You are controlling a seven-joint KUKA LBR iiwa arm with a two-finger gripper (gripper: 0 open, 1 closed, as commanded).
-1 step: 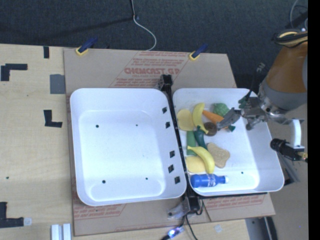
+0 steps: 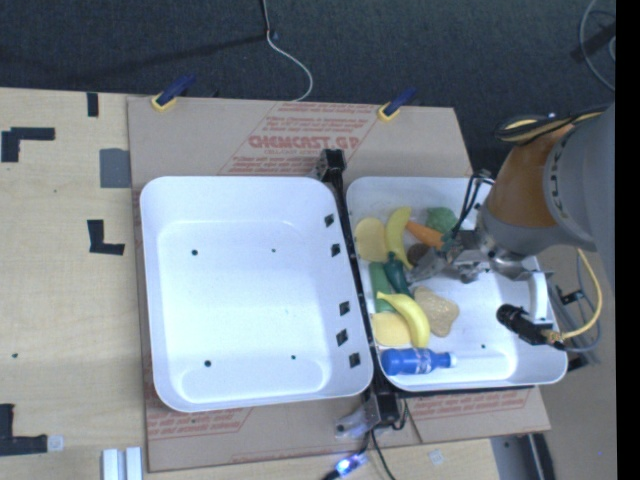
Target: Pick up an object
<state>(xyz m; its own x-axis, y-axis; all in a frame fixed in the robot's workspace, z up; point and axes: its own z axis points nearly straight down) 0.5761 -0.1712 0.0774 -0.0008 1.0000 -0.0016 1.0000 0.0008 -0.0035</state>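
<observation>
The grey arm with the orange band (image 2: 525, 183) reaches in from the right and bends down over the right-hand shallow white bin (image 2: 500, 363). Its end effector (image 2: 450, 258) sits low among the objects in the bin's upper middle; whether it is open or closed cannot be told, as the tip is blurred against the clutter, and no object is seen between it.

Contents of the right bin, all gathered in its left half:
- a pale yellow rounded piece (image 2: 371, 236) near the top left, with a yellow curved fruit shape (image 2: 398, 230) just beside it;
- an orange carrot-like piece (image 2: 424, 234) and a green leafy piece (image 2: 441, 218) close by the end effector;
- a dark green elongated item (image 2: 388, 278) below these;
- a yellow plastic banana (image 2: 407, 315) lying beside a tan lumpy object (image 2: 438, 310);
- a blue bottle with a white cap (image 2: 415, 361) on its side along the near wall.

The left-hand white bin (image 2: 160, 268) adjoins the right one. Both stand on a cardboard sheet (image 2: 290, 143) over the wooden surface (image 2: 60, 268).
</observation>
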